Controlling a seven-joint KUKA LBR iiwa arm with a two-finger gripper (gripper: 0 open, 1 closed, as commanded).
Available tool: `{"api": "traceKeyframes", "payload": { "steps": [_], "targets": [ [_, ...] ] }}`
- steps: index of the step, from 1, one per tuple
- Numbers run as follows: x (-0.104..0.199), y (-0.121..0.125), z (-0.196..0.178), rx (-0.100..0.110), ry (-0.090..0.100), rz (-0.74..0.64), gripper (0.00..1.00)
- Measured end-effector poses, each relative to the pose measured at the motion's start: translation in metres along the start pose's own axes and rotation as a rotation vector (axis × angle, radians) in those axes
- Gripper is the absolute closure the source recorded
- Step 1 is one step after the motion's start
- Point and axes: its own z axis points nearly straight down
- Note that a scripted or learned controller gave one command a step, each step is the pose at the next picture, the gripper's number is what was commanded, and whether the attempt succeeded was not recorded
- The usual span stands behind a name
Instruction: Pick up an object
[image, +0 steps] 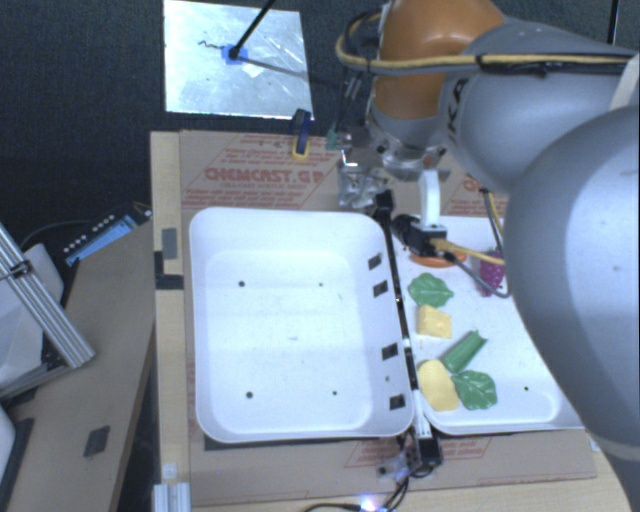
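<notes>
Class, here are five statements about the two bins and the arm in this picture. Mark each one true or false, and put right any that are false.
1. The toys lie in the right bin. True.
2. A green leaf lies next to the yellow block. True.
3. The arm's orange band is at the bottom of the view. False: it is at the top.
4. The yellow lemon-like toy lies in the left bin. False: it lies in the right bin, near its front.
5. The arm reaches in from the left. False: from the right.
</notes>
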Motion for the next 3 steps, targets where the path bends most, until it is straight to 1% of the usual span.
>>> {"api": "traceKeyframes", "payload": {
  "steps": [3],
  "targets": [
    [0.001,0.002,-0.033,-0.008,-0.002,-0.016,1.00]
  ]
}}
